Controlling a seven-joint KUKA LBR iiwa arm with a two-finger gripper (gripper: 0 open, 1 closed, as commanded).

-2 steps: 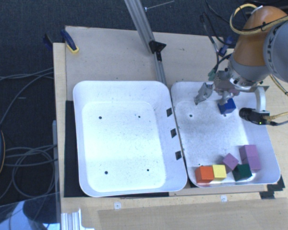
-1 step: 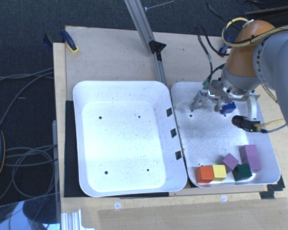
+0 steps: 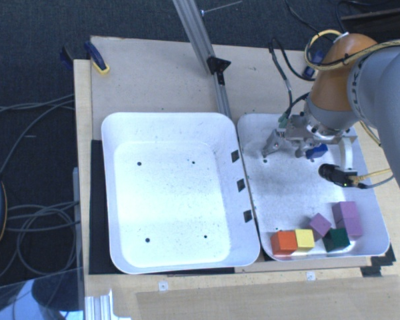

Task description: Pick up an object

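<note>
- I see a dark carpet strewn with cables, and on it a pale wooden bench bearing two shallow white bins side by side.
- The left bin has a speckled floor; the right bin holds all the blocks.
- The blocks crowd its near corner, probably slid there: an orange block, a yellow block, a green block and two purple blocks — small, matte, hard-edged shapes.
- The gripper hangs over the far end of the right bin, well apart from the blocks; I cannot tell how it is set.
- I judge the pick not yet begun — nothing is held.
</note>
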